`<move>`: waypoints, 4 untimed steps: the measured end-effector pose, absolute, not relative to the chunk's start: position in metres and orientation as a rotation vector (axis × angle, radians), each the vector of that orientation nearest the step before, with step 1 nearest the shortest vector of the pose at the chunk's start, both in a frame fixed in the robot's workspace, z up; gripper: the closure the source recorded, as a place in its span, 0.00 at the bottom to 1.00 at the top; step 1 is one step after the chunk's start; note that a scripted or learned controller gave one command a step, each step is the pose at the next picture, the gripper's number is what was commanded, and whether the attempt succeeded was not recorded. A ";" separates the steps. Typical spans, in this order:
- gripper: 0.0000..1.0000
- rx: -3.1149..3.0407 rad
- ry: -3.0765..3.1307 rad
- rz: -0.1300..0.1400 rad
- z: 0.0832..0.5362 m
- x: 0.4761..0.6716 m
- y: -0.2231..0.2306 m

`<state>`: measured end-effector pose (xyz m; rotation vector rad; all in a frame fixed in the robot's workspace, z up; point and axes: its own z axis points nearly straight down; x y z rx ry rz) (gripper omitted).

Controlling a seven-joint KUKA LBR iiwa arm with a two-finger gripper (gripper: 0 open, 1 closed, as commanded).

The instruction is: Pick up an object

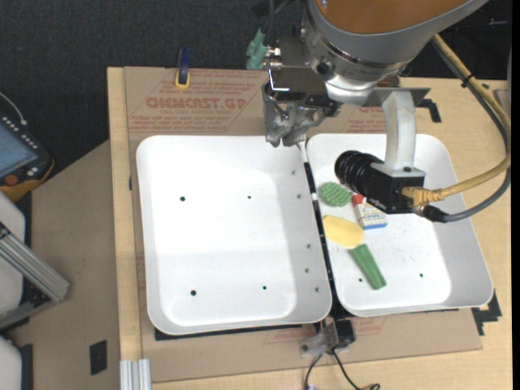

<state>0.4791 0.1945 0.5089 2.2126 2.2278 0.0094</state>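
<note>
Hovers with gripper (284, 135) at shallow white bins' (219, 258) shared rim, grip unreadable; yet to lift green plastic stick (370, 268).

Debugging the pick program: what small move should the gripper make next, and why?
Probably shift it over the right bin, above the yellow piece: the gripper sits at the bins' far edge near their shared rim, while the piece lies nearer the camera inside that bin.

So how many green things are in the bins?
2, both in the right bin: a round green pad by the divider, a green stick nearer the front. The arm may hide more.
</note>
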 end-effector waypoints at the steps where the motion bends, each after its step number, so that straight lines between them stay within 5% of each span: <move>1: 1.00 2.216 2.222 0.009 0.536 0.539 0.226; 2: 1.00 2.216 2.222 0.008 0.546 0.537 0.225; 3: 1.00 2.237 2.205 -0.003 0.537 0.480 0.091; 4: 1.00 2.220 2.222 0.001 0.546 0.482 0.099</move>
